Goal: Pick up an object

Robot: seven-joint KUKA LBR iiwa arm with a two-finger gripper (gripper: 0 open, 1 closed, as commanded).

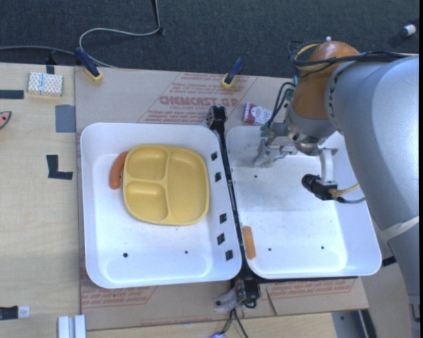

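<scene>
Red "CHEMCAST" lettering (190, 100) runs across the brown cardboard sheet (148, 101) behind the bins. The two-finger gripper (266, 153) hangs low in the right white bin (306, 259). A small orange carrot-shaped piece (248, 242) lies at that bin's left edge; a yellow divided plastic plate (166, 184) sits in the left white bin (148, 259).

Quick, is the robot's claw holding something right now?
Gripper: low in the right bin, nothing seen between its fingers; open or shut cannot be told.

Yellow tray (166, 184) in left bin (98, 259); claw (266, 153) over right bin (352, 255)
</scene>
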